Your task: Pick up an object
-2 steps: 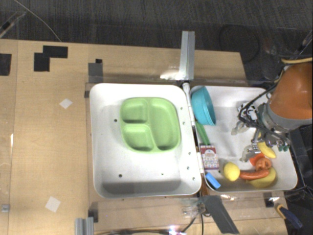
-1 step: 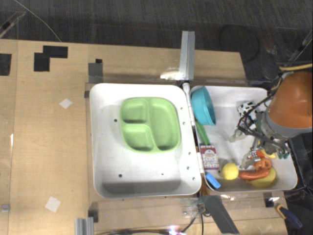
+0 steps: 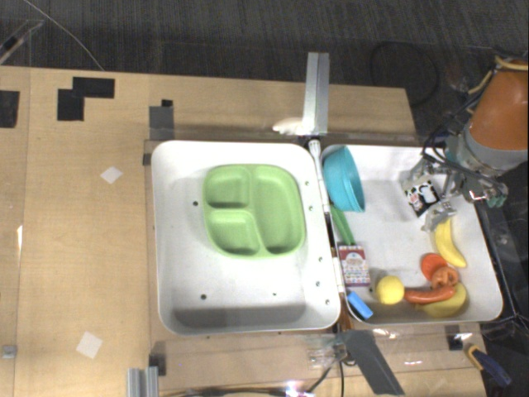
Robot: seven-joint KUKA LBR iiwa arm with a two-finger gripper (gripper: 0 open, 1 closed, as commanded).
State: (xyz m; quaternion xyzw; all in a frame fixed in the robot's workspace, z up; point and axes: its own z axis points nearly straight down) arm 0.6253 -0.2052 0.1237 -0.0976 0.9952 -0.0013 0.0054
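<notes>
My gripper (image 3: 431, 201) hangs over the upper right part of the right bin (image 3: 384, 222), under the arm's orange band (image 3: 502, 110). A small banana (image 3: 448, 244) lies just below it, and I see nothing held. Near the bin's front right, a red pepper (image 3: 436, 271) rests against a yellow fruit (image 3: 450, 303). A lemon (image 3: 389, 289) sits to their left. A blue bowl (image 3: 343, 179) lies tilted at the bin's upper left corner.
Along the right bin's left wall lie a green stick-like item (image 3: 341, 228), a small printed box (image 3: 354, 265) and a blue piece (image 3: 359, 305). The left bin (image 3: 173, 304) holds a green divided plate (image 3: 252, 209). A metal post (image 3: 317, 93) stands behind the bins.
</notes>
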